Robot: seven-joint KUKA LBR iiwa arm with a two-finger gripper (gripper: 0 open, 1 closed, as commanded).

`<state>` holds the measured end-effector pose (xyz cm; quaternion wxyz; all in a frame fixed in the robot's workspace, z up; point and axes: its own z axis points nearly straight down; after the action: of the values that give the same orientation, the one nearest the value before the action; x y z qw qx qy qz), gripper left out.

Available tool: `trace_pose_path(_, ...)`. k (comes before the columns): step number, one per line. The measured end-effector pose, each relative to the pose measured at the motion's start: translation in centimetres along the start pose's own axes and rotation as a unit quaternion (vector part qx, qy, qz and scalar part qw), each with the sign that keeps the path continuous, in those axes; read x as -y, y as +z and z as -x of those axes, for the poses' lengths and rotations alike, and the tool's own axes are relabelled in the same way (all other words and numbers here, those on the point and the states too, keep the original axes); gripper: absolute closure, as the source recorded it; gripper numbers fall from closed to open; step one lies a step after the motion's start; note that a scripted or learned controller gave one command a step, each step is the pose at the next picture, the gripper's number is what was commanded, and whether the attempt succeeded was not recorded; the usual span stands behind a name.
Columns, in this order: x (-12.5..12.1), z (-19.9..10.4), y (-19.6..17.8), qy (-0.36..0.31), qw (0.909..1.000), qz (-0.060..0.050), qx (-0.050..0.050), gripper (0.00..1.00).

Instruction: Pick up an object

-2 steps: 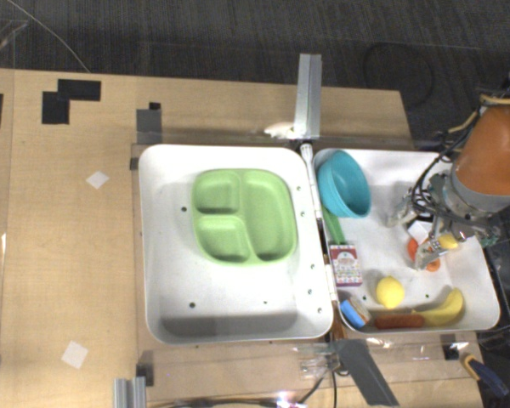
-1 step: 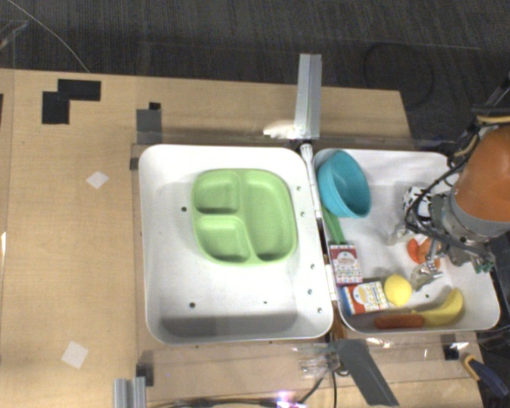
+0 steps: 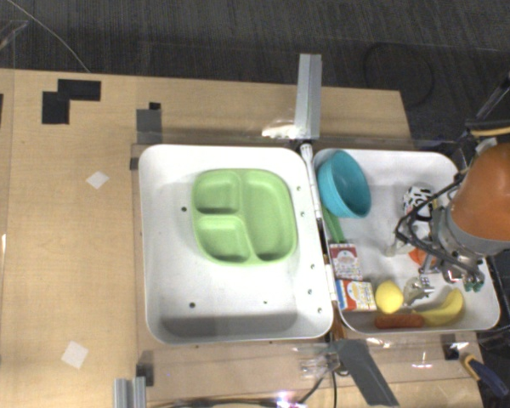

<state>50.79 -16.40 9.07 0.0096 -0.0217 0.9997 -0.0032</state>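
The right bin [image 3: 389,161] holds a blue bowl [image 3: 344,185] at its back left and a black-and-white spotted object [image 3: 417,199] at the back right. Two small red-and-white boxes [image 3: 346,262] [image 3: 354,295] lie along its left wall. A yellow lemon [image 3: 389,297], a red sausage-like piece [image 3: 399,320] and a banana [image 3: 444,309] lie at the front. My gripper [image 3: 427,280] hangs low over the front right of this bin, just above the banana and right of the lemon. The wrist and its cables hide what lies directly beneath it. I see nothing held.
The left bin [image 3: 166,253] holds a green divided plate [image 3: 242,215]. A metal post [image 3: 308,96] stands behind the wall between the two bins. The arm's orange band [image 3: 493,198] overhangs the right bin's right edge. Bare wooden bench [image 3: 59,245] lies to the left.
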Motion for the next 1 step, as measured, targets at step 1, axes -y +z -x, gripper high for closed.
trace_pose_path(1,-0.57,1.43,0.06,0.096,0.9954,0.001,-0.002,0.00)
